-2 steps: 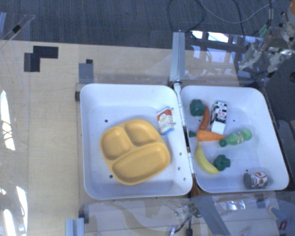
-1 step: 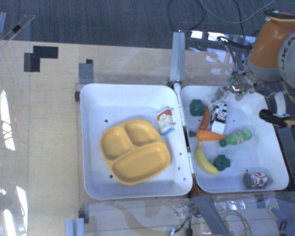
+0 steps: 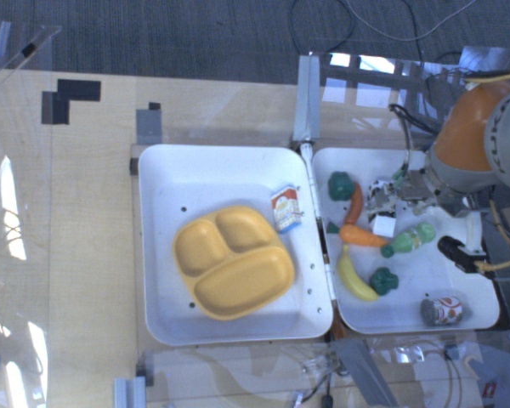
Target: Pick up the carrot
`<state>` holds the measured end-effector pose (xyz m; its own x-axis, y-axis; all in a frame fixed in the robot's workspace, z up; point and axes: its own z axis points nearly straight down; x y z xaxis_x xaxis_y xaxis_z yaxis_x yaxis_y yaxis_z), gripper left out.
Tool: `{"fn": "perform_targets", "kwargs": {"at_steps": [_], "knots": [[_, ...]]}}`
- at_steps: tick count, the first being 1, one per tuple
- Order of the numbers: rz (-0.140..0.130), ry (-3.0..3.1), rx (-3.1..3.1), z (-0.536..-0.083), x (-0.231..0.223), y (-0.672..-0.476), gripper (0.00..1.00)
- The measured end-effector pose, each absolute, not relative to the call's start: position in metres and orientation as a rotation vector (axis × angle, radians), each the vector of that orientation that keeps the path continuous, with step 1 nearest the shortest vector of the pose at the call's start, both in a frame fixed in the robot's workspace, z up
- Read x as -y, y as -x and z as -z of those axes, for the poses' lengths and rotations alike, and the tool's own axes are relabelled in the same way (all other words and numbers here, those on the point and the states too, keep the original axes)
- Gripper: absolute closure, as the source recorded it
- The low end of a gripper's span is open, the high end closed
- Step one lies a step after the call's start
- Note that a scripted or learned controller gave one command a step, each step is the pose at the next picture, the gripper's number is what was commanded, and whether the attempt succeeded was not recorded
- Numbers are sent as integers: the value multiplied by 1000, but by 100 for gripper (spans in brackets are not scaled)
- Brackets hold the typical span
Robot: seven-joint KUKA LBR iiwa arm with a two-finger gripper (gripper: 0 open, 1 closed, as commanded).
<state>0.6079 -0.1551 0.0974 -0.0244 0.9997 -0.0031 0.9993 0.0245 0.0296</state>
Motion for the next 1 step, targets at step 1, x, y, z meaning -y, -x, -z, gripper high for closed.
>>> {"fn": "perform_targets", "kwargs": {"at_steps": [1], "knots": [[-12,-1976,-2427,-89,100,-575,0]]}}
